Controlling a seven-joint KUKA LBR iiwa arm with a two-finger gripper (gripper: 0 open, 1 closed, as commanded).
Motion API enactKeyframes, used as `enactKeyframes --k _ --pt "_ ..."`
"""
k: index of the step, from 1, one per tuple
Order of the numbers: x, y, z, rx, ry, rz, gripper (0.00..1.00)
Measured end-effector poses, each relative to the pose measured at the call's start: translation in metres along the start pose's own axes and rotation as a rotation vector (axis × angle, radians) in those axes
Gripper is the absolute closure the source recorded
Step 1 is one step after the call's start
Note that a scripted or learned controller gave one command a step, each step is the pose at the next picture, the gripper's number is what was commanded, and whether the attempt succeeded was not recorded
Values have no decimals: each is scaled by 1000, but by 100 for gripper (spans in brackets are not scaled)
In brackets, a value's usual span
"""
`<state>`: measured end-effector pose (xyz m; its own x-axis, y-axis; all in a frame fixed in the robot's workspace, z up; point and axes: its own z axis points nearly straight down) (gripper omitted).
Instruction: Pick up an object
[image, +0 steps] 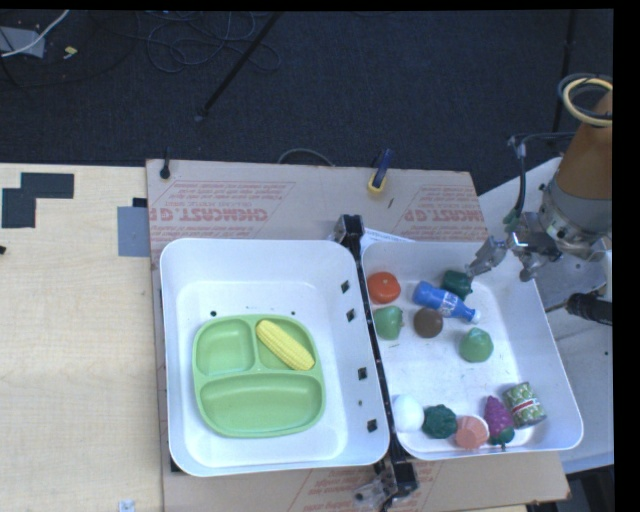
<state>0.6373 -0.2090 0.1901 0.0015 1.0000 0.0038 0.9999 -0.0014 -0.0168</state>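
My gripper (507, 260) hangs over the far right part of the right bin (545, 330), its two fingers spread apart, open, with nothing between them. Just left of it lie a dark green piece (457, 282) and a blue bottle (443, 299). Further left are an orange-red tomato-like toy (383, 288), a green toy (387, 321) and a brown ball (428, 322). A green round toy (476, 345) sits mid-bin. Along the near edge lie a white ball (407, 410), a dark green lump (438, 421), a pink piece (470, 432), a purple toy (498, 415) and a striped can (524, 403).
The left bin (200, 270) holds a green divided plate (258, 400) with a yellow corn cob (285, 344) on it. A black divider (362, 330) joins the two bins. Cardboard (250, 205) lies under both, and a blue-yellow clip (380, 172) stands at its far edge.
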Motion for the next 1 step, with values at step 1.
enactKeyframes --k 1 --pt "0 3 -10 -14 -3 -2 0"
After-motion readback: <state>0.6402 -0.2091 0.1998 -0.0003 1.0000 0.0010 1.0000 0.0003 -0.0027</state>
